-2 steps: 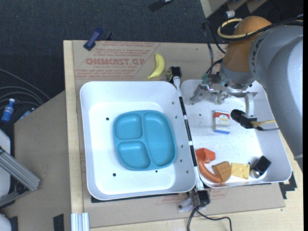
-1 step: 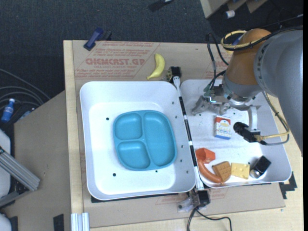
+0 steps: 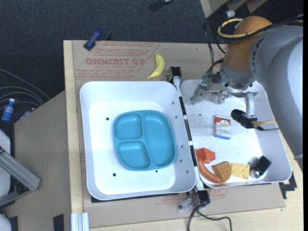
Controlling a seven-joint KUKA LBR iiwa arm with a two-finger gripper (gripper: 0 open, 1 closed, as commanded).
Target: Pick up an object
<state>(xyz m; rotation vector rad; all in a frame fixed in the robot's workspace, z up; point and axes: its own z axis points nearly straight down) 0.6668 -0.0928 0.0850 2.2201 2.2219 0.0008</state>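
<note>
Fingers [image 3: 196, 96] stand spread with nothing between them, just above the red-and-white box [image 3: 222, 127] in the right bin [image 3: 269, 146]. Far left of the box lies a blue plate [image 3: 144, 139]; below the box, a cracker [image 3: 222, 170].

Robotics lab: bench [image 3: 77, 143], cables [image 3: 24, 88].

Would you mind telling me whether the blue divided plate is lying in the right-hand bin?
No, the blue divided plate lies in the left bin, while the right bin holds the small items.
</note>
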